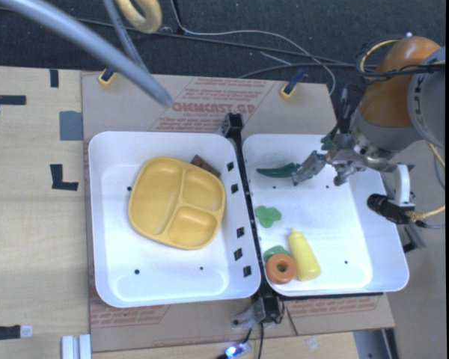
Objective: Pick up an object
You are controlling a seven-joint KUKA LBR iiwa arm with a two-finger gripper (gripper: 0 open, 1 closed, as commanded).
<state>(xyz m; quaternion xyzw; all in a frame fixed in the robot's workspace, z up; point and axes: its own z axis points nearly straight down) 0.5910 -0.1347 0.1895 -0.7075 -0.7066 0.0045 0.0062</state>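
My gripper (325,170) hovers over the back of the right bin (374,275), its two fingers spread apart with nothing between them, so it is open. Its left finger (307,168) points at a dark green, leaf-like piece (275,172) lying just to its left; I cannot tell if they touch. Nearer the front of that bin lie a pale green piece (268,216), a yellow bottle (304,254) and an orange ring (281,268) resting on a green item (270,252).
The left bin (112,275) holds a yellow divided plate (177,202) with a small brown thing (203,161) behind it. A black divider (243,223) runs between the bins. Grey rods (82,32) cross the upper left. Cables (404,209) hang by the arm.
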